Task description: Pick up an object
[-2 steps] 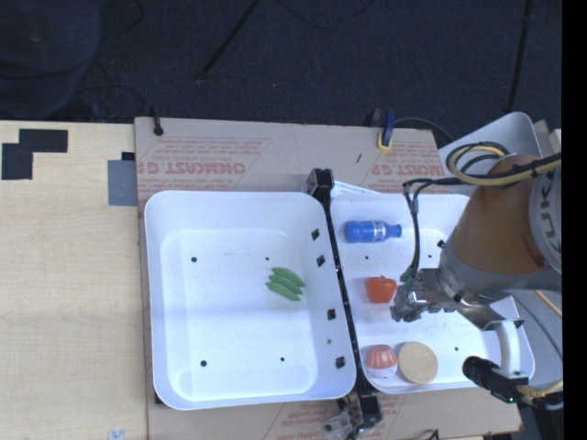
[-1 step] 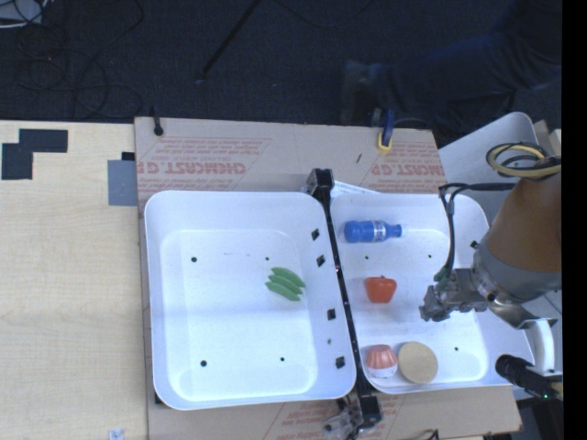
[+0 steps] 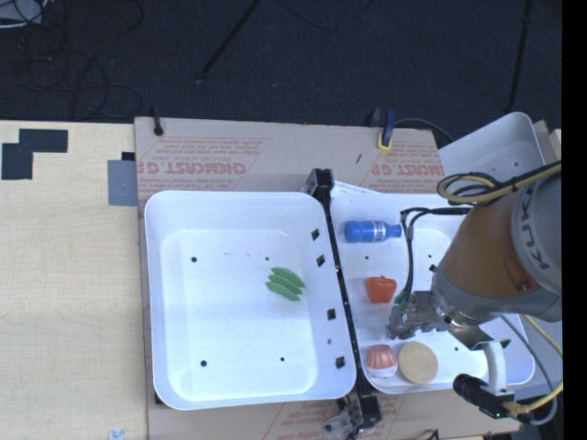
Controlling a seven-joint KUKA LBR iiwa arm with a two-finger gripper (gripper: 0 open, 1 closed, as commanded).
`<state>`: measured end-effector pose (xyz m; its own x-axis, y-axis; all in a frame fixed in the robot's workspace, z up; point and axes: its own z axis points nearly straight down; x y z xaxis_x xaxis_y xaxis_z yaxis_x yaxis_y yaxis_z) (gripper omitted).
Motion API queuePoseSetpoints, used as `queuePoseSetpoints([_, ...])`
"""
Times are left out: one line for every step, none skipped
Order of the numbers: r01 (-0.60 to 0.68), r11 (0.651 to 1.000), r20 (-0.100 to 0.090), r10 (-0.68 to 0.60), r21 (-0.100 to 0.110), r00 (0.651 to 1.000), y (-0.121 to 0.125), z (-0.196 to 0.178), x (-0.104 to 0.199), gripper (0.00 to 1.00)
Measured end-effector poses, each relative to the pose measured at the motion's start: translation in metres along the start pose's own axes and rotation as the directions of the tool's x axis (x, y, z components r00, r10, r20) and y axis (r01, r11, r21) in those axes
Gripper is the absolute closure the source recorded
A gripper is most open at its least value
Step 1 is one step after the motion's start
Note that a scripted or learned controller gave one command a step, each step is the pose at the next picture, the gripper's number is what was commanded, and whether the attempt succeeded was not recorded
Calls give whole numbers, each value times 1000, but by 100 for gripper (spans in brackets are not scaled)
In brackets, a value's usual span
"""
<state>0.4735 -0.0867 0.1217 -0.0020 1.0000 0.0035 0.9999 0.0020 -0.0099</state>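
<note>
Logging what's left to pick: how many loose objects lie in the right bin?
4: a blue bottle at the far end, a red piece mid-bin, a pink-white ball and a tan disc near. The arm may hide more.

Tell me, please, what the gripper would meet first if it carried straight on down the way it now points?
Probably the bare floor of the right bin, since the gripper points down between the red object and the tan round disc. Depth is unclear, so it might clip the disc.
</note>
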Motion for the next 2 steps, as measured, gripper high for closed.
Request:
queuePoseSetpoints([3, 1000, 3, -3, -16, 1000, 60, -70, 28, 100])
queuePoseSetpoints([1, 1000, 3, -1, -8, 1000, 81, -66, 64, 100])
